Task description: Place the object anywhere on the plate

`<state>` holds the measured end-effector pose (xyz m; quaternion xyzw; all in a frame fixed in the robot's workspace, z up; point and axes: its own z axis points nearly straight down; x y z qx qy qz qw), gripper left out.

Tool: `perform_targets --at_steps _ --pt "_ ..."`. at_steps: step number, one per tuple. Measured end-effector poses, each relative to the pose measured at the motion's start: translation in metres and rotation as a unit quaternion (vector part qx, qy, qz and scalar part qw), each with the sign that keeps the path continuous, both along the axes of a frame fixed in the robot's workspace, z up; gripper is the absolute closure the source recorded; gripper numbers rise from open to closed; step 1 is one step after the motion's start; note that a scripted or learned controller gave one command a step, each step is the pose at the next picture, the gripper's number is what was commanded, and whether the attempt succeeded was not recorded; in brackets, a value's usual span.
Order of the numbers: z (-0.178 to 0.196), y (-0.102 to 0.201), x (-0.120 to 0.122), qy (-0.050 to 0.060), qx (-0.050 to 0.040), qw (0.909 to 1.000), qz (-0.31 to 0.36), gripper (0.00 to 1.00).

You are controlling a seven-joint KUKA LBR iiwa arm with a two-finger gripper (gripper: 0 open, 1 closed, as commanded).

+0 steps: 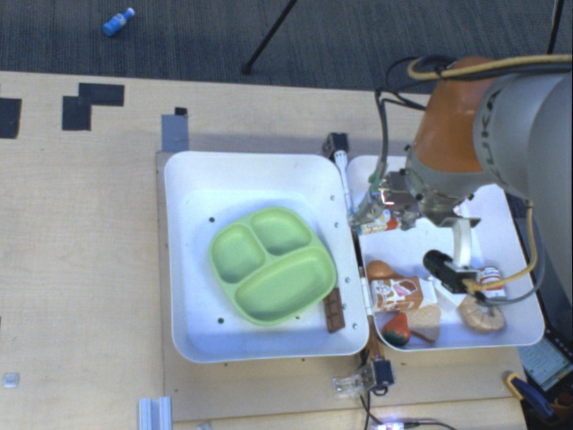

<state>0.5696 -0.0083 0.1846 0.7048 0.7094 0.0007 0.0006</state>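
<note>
Looking first at the gripper (374, 206), found it low over the left side of the right bin (498, 218), close against the wall beside the left bin (176, 258). Could not tell whether spread or pressed together, nor whether pinching anything; saw glinting metal and a reddish glow there. Traced the grey arm (533, 124) and its orange band (452, 128) back up and off to the right.

Noted a small red-and-white packet (383, 224) just under the gripper, on the right bin's floor by its left wall; could not tell whether touched. Saw toward the front an orange-brown rounded thing (380, 269), then a printed white-and-orange pouch (400, 292) touching it. Saw next a red thing with a green end (397, 328) beside a tan block (427, 322) in the front corner. Spotted farther right a small can with a red label (490, 280) and a pale ring-shaped bun (482, 315) just in front of it.

Found the green plate (273, 265), split into three compartments, lying mid-floor in the left bin, well apart from the packet and across the bins' walls. Saw a brown bar (333, 313) at the plate's front-right rim, against that bin's right wall. Made out around the bins the pale wooden bench (81, 258), and past it a small blue thing (117, 21) on dark carpet (358, 16).
</note>
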Motion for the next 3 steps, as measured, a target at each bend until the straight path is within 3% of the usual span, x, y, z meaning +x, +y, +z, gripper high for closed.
perform_targets --at_steps 1,2,3 --pt "0.007 0.004 -0.06 0.0 0.0002 1.0 -0.002 1.0" --pt "0.007 0.004 -0.059 0.0 0.0002 1.0 -0.002 0.0" --pt "0.0 -0.045 -0.049 0.0 -0.0003 1.0 -0.002 0.0"
